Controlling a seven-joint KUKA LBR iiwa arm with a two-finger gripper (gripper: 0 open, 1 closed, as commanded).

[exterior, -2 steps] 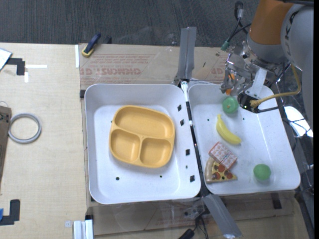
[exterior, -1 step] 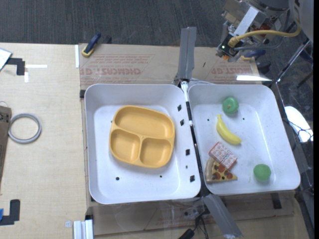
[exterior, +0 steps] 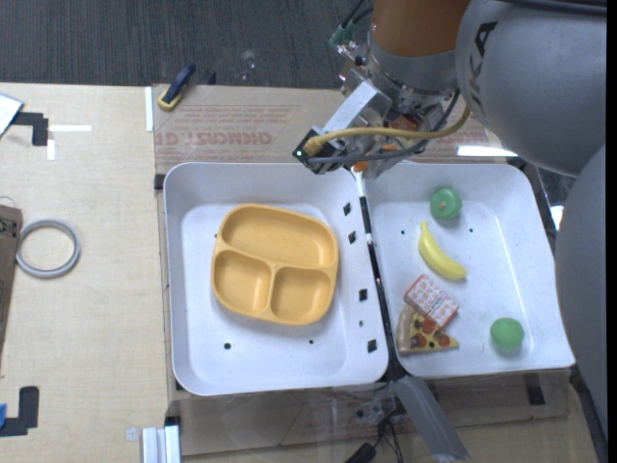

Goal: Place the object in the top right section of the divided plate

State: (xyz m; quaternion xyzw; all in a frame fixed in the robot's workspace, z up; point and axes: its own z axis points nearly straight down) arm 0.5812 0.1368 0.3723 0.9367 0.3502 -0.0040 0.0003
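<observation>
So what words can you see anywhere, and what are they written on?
"CHEMCAST": red letters, printed upside down, on the brown sheet behind the bins. More red print runs beside it, too faint to read.
The small pink box in the right bin has a pattern, too small to read.
The pizza-slice card shows a picture, with no readable words.

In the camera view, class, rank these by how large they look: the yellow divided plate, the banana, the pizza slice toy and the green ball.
1. yellow divided plate
2. banana
3. pizza slice toy, close to the banana, so unsure
4. green ball
</observation>
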